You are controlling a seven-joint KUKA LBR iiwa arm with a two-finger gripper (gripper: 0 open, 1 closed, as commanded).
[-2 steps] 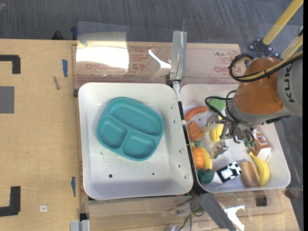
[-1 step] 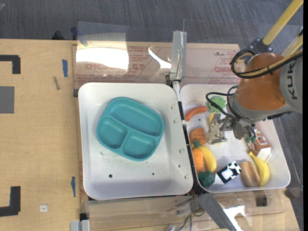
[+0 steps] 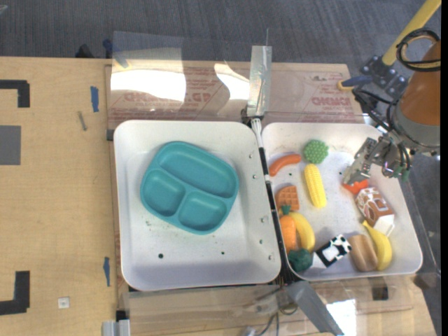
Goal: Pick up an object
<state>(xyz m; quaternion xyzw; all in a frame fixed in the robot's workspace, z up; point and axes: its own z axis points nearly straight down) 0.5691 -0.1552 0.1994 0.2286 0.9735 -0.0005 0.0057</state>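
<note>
Arm (image 3: 420,103) low over right bin (image 3: 413,257), fingers (image 3: 361,165) state indiscernible, beside orange piece (image 3: 354,183).

A wooden desk (image 3: 56,208) fills the left of the frame, with black markings at its upper left and lower left edges and small blue tape strips (image 3: 94,98) near the bins. Clear plastic sheeting (image 3: 182,82) lies across the upper middle, glaring with reflected light. Grey carpeted floor (image 3: 210,5) runs along the top of the frame.

Orange-banded arm (image 3: 424,103), black cables, metallic tool (image 3: 366,161).
</note>
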